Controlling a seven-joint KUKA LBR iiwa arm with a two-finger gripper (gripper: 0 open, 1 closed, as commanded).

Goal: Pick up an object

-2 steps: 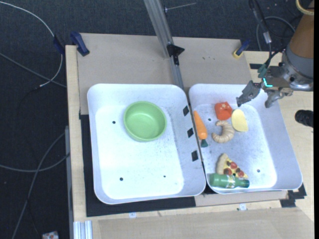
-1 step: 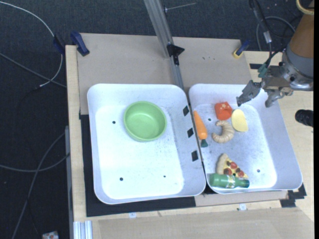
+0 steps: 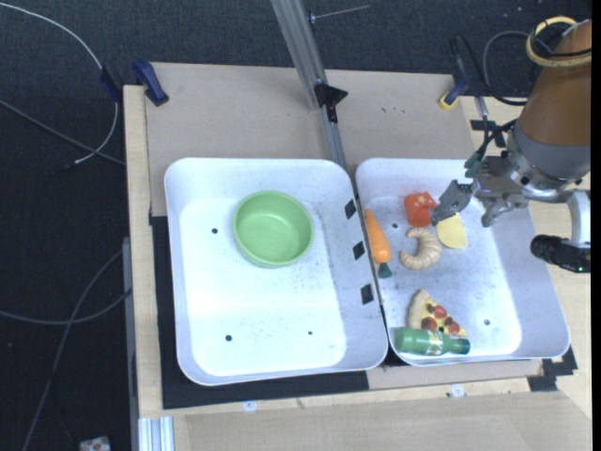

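Observation:
The right bin (image 3: pixel 526 299) holds several toy foods: a red piece (image 3: pixel 419 206), a yellow wedge (image 3: pixel 454 234), a tan croissant (image 3: pixel 423 250), an orange carrot (image 3: pixel 377 237), a pizza slice (image 3: pixel 437 315) and a green bottle (image 3: pixel 430 343) lying on its side. My gripper (image 3: pixel 472 206) hangs over the upper part of this bin, just above and right of the yellow wedge. It is open, with dark fingers (image 3: pixel 452 200) spread apart and nothing between them.
A green bowl (image 3: pixel 272 227) sits in the left bin (image 3: pixel 216 327). A metal pole (image 3: pixel 305 36) slants down to the gap between the bins. Blue clamps (image 3: pixel 148 81) grip the bench's back corners.

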